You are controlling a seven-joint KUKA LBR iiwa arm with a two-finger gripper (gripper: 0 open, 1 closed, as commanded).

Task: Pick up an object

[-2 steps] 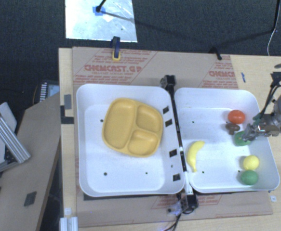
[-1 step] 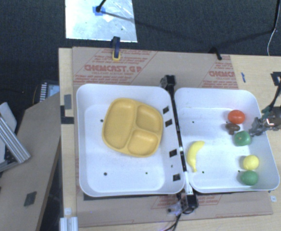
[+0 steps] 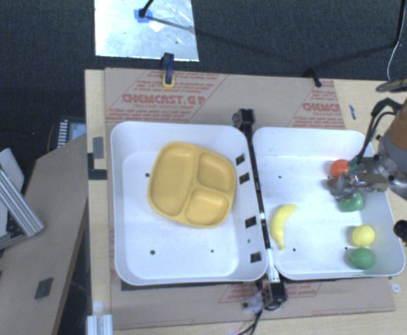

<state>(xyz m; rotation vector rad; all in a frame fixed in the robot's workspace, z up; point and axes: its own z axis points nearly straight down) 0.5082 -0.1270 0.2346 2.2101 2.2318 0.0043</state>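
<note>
Down in the right-hand bin [image 3: 308, 271] the gripper [image 3: 343, 185] sits low over the far right side, grey arm [image 3: 405, 152] reaching in from the edge, and two small pieces are crowded right up against it: an orange ball [image 3: 338, 167], round and bright, just beyond the metal tips on the far side, and a green lump [image 3: 352, 202], duller and a bit irregular, tucked just on the near side and partly under the wrist. Whether the tips are spread or closed, and whether either piece is actually between them, I cannot tell, since the metal blurs into the two objects there. Nearer the camera from the gripper, well apart from it, a small yellow ball [image 3: 362, 235] sits just above a second green ball [image 3: 361, 257] in the bin's near right corner, the two almost touching. Off to the gripper's left and a little nearer lies a yellow banana [image 3: 281, 223], curved, pale at its upper end, close to the divider between the bins. Farther left again, in the other bin [image 3: 130, 257], a yellow divided plate [image 3: 191, 183] with three compartments lies flat and turned at an angle. Beyond both bins the brown sheet [image 3: 210, 93] under them carries red lettering reading CHEMCAST, with a couple more characters after it too faint to make out, and the same print repeats, cut off, at the right
</note>
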